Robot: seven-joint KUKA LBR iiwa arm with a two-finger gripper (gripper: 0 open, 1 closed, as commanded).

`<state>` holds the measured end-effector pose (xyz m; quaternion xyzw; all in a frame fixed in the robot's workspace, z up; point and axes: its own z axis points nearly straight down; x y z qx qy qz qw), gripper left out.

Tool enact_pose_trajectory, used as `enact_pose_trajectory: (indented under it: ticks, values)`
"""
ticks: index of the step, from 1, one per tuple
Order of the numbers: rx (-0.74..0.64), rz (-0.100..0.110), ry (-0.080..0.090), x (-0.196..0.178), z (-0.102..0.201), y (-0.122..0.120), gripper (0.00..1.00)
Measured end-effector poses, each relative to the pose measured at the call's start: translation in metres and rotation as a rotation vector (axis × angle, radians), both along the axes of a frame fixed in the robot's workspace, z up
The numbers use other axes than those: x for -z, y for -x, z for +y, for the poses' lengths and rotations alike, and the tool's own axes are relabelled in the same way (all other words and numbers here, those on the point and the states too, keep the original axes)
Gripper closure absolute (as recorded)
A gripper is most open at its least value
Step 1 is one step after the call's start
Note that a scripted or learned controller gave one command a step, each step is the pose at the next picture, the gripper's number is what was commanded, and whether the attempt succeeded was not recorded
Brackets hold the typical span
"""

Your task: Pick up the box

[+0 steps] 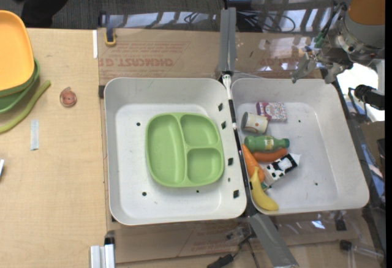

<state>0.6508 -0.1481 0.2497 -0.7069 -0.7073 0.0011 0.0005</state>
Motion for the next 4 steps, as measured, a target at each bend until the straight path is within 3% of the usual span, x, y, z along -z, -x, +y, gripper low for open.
enact_pose_trajectory:
  ticks: [1, 2, 3, 4]
  values:
    - [-0.065, 0.0, 0.0, 0.107, 0.02, 0.012, 0.0]
    - [-0.206, -0.002, -0.001, 0.158, 0.038, 0.014, 0.0]
    - [-0.202, -0.002, 0.0, 0.149, 0.037, 0.014, 1.0]
    - [-0.047, -0.001, 0.001, 0.059, 0.1, 0.01, 1.0]
